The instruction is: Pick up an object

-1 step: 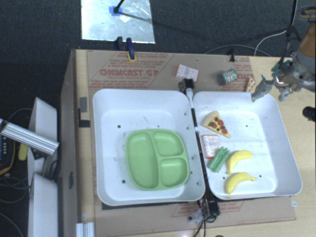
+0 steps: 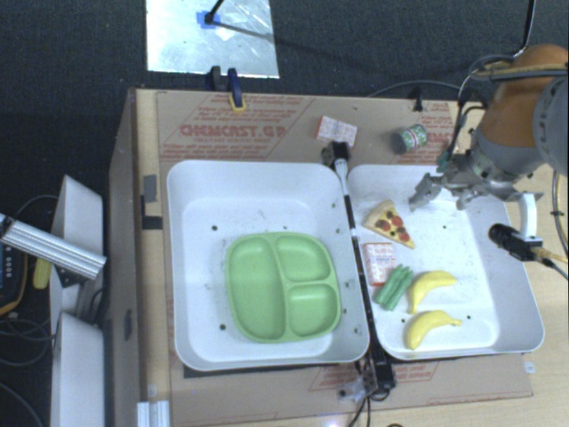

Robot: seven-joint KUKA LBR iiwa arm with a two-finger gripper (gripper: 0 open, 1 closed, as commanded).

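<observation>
Metal claw (image 2: 444, 191) spread open (gripping nothing) above triangular pizza slice (image 2: 390, 223).

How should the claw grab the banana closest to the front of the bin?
Probably across the thick middle of the front banana, coming straight down from above. It lies flat on the right bin, curved, with bare floor along both long sides for the fingers. The other banana lies apart, behind it. The claw hangs at the bin's far end.

I saw a green tray (image 2: 283, 287), two yellow bananas (image 2: 430, 285), a red-spotted pizza slice (image 2: 390, 222), and white bins (image 2: 191, 194).
</observation>
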